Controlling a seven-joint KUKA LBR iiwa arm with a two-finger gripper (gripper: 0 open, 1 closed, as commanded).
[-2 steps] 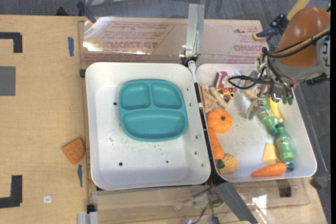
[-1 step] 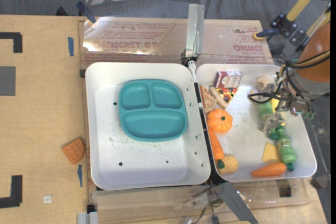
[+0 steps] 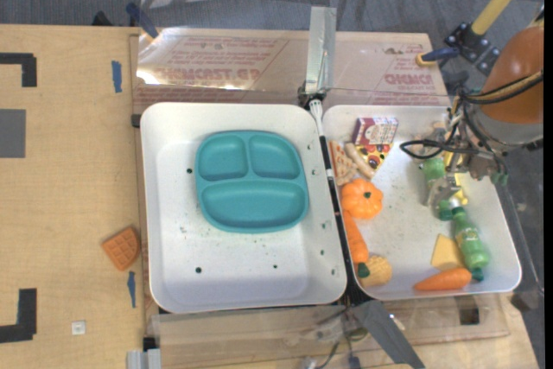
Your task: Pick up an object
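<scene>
Hovering over the right bin: tool sits low near the bin's right side, just above a green bottle. Can't tell the tool's state, too cluttered with cables. Nothing visibly between its tips. Bottle lies close to a yellow wedge and a carrot, with the pumpkin further left. Risk: round bottle rolls or squirts out on closing, or the tool snags the wedge too. Left bin carries a teal plate. Waffle sits out on the counter.
</scene>
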